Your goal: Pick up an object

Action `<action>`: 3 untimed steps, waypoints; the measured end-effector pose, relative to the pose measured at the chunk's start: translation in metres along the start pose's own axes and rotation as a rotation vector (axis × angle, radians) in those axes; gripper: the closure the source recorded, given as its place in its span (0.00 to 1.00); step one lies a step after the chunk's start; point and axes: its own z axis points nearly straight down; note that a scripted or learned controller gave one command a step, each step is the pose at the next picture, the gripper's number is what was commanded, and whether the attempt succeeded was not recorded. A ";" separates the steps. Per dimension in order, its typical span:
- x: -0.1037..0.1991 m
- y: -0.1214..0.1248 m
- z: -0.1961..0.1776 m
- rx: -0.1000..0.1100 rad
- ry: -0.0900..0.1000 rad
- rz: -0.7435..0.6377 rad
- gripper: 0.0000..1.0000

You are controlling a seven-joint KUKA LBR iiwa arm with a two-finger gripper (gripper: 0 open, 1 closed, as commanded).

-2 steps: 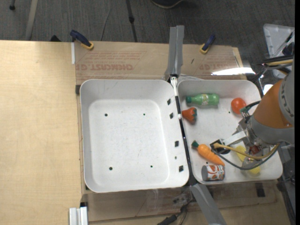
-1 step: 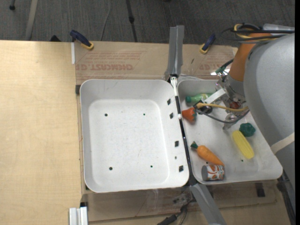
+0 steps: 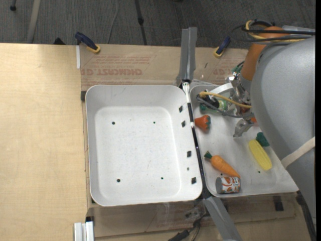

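Note:
The right bin (image 3: pixel 235 145) holds several small items. A red and green toy (image 3: pixel 202 122) lies by its left wall. An orange carrot (image 3: pixel 224 165) and a small can (image 3: pixel 228 185) with an orange label lie near the front. A yellow corn cob (image 3: pixel 260 154) sits to the right, with a small green piece (image 3: pixel 262 139) just above it. My gripper (image 3: pixel 241 127) hangs over the back half of this bin, above and left of the corn cob. Cables and wrist hardware crowd around it. The bulky grey arm hides the bin's right side.
The left bin (image 3: pixel 100 134) lies beside the right one, with a black-clipped divider (image 3: pixel 192 134) between them. Cardboard (image 3: pixel 125 67) and two blue-and-yellow clamps (image 3: pixel 86 40) line the back edge. Bare wood bench (image 3: pixel 40 134) extends to the left.

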 end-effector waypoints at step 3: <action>-0.085 0.002 0.000 -0.018 0.030 -0.210 0.00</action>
